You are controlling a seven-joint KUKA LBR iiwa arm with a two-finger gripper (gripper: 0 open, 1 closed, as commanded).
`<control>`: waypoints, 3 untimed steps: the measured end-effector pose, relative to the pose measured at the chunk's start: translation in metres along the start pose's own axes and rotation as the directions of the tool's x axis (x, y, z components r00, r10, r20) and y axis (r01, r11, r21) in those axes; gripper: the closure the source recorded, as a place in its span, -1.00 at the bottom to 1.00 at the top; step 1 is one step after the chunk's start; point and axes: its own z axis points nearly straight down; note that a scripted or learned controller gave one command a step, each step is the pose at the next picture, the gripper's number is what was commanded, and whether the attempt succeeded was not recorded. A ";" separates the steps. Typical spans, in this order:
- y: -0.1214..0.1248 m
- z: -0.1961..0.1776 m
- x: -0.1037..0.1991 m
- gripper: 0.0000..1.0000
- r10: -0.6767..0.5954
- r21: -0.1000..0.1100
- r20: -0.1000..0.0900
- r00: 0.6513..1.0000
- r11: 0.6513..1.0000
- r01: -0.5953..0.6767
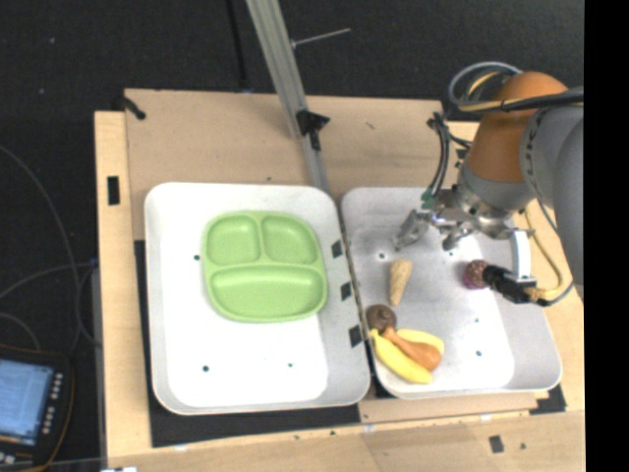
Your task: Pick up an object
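Gripper [432, 229] fingers spread apart, holding nothing, above right bin [531, 362]; best drop squarely over cone [399, 280] before closing.

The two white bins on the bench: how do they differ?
The left bin holds a green divided plate, while the right bin holds small items: a cone, a banana and a carrot. The arm's gripper hangs over the right bin, not the left bin. Both are shallow, white and sit side by side.
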 end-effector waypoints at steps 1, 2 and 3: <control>0.000 0.033 -0.001 -1.00 0.001 -0.001 0.000 1.000 1.000 -0.001; 0.001 0.019 -0.002 1.00 0.004 -0.008 0.001 1.000 1.000 -0.004; 0.002 -0.025 -0.004 1.00 0.003 -0.009 0.000 1.000 1.000 -0.003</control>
